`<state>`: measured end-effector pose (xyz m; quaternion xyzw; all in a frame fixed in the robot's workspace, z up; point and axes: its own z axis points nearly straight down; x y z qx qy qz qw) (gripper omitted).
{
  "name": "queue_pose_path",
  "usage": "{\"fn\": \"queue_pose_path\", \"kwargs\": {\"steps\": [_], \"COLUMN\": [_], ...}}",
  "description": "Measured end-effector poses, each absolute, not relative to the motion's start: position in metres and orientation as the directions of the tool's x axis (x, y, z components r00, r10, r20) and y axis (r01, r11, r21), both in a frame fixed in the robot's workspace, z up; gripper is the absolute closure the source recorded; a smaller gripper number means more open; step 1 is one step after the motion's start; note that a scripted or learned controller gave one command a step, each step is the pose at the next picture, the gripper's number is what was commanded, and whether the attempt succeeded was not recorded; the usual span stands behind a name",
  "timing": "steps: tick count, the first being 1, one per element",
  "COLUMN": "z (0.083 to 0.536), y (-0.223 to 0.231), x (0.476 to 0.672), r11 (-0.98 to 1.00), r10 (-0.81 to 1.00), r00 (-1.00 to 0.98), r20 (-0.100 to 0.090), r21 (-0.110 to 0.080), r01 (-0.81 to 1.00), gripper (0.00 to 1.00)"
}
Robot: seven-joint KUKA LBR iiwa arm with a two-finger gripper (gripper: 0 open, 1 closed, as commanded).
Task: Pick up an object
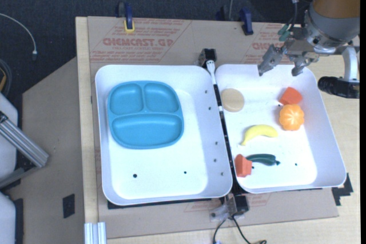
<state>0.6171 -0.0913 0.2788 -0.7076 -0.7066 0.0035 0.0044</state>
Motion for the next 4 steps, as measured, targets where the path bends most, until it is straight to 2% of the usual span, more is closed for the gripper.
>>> {"fn": "queue_pose_path", "kwargs": {"steps": [1,2,4], "z": [0.284,0.226,0.134], "y": [-0.091,-0.082,-0.092], "x": [0.619,0.615,0.617], "r11": [0.001,0.0,-0.001], "r10": [1.0,1.0,1.0], "r00": [-0.001,0.0,0.001], "r20": [0.0,0.001,0.001], "r21": [-0.001,-0.008,-0.007], "r01": [1.0,1.0,1.0], "gripper": [0.0,0.0,0.0]}}
